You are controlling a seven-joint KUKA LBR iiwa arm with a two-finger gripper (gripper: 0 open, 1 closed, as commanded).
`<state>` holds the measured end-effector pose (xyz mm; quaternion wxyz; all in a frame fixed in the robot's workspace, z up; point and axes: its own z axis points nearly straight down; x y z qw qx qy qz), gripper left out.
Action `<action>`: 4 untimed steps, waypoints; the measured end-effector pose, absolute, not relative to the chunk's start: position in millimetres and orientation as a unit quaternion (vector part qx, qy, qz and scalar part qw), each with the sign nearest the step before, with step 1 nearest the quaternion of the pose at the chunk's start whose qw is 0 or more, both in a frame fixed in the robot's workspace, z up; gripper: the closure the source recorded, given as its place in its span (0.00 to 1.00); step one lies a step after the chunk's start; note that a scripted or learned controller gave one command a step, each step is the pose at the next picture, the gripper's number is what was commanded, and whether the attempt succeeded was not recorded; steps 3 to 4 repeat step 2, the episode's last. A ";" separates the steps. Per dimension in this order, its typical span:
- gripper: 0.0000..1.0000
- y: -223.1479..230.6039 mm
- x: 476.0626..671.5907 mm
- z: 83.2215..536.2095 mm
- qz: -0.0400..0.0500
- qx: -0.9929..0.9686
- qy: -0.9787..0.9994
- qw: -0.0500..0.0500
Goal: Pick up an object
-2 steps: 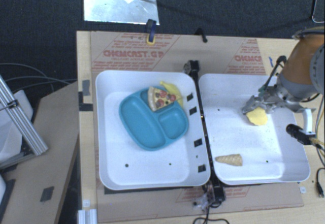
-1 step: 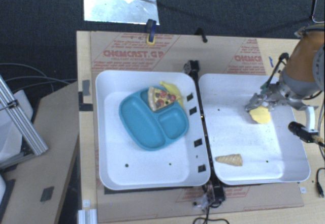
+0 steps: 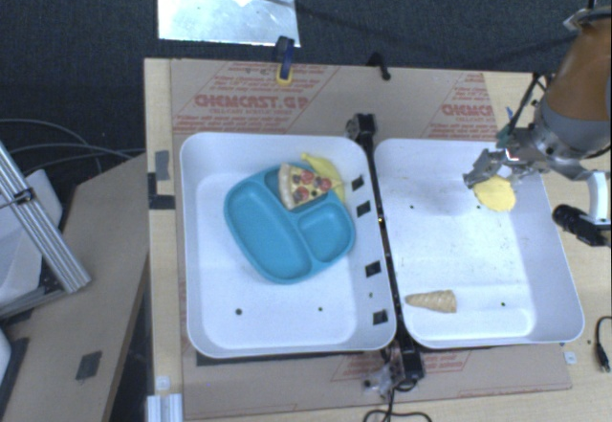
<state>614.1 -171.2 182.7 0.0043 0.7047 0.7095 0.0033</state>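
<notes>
Camera view | arm point(image 3: 579, 90) over right bin point(image 3: 535, 320), approach step | jaws' gap: cannot tell | yellow piece point(image 3: 496, 195) beneath | next: descend squarely.

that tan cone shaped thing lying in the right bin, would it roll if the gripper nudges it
Probably. The tan ice-cream-cone-shaped toy lies on its side on the right white bin, so a sideways nudge would likely make it roll, curving around its narrow tip. It looks small and light, so it may skid across the smooth floor rather than stay put.
</notes>
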 end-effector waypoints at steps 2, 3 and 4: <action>1.00 -32.2 668.7 182.5 0.001 0.703 0.711 -0.002; 1.00 -32.2 668.7 182.5 0.001 0.703 0.711 -0.002; 1.00 -32.2 668.7 182.5 0.001 0.703 0.711 -0.002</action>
